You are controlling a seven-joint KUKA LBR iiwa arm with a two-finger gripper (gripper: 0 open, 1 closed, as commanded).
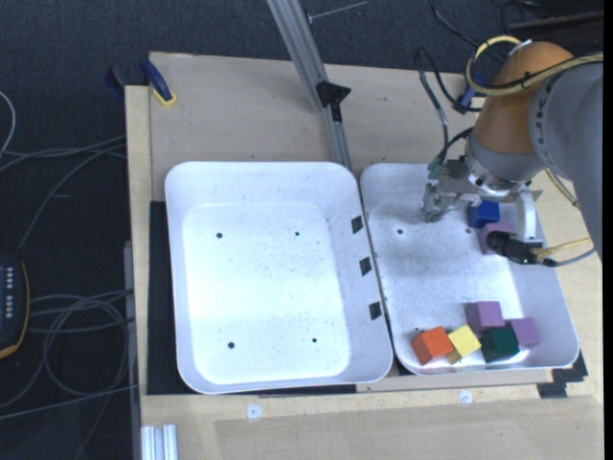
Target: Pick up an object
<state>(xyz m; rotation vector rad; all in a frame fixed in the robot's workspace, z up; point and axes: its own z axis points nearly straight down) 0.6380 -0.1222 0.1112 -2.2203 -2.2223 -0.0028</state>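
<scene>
Light was bright & even, prob from overhead. White bins [268,276] looked near blown out w/ mild glare on their rims. Shadows were soft, short, falling toward 6 o'clock under the bins. Focus was slightly soft overall; dark floor [57,46] looked grainy at 9 o'clock.

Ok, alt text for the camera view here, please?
A grey arm's gripper hangs over the far end of the right white bin; orange, yellow, green and purple blocks cluster at its near edge.
</scene>
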